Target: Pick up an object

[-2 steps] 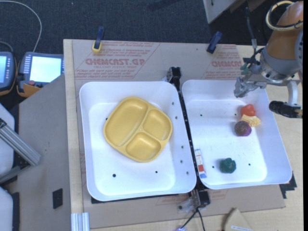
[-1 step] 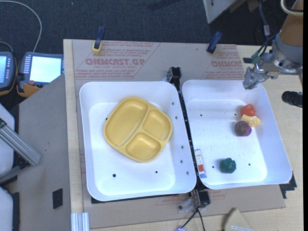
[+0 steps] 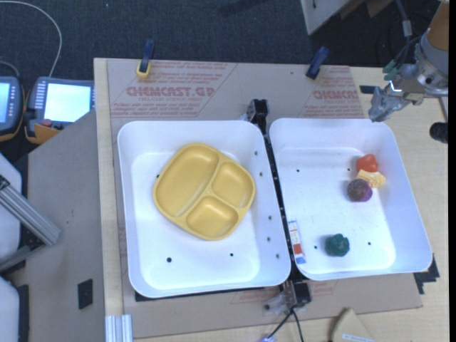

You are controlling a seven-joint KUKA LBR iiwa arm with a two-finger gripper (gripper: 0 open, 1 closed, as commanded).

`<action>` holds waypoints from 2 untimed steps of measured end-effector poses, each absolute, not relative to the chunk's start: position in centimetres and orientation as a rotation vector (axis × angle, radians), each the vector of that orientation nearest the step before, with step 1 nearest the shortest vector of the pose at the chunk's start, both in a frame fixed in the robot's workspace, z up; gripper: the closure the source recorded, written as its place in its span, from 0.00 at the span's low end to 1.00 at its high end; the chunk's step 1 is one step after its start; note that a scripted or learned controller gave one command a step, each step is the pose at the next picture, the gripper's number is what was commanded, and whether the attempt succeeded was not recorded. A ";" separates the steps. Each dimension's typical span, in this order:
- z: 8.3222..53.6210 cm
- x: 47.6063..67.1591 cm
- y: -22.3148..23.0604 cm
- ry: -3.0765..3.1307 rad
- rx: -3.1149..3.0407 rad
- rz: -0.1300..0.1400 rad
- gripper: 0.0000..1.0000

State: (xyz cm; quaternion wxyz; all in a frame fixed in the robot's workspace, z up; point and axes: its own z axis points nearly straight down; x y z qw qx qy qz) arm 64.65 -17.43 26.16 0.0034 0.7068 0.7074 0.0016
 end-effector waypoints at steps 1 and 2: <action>25.0 62.8 -11.7 2.229 2.218 0.000 1.00; 25.6 60.2 -6.7 2.230 2.218 0.001 1.00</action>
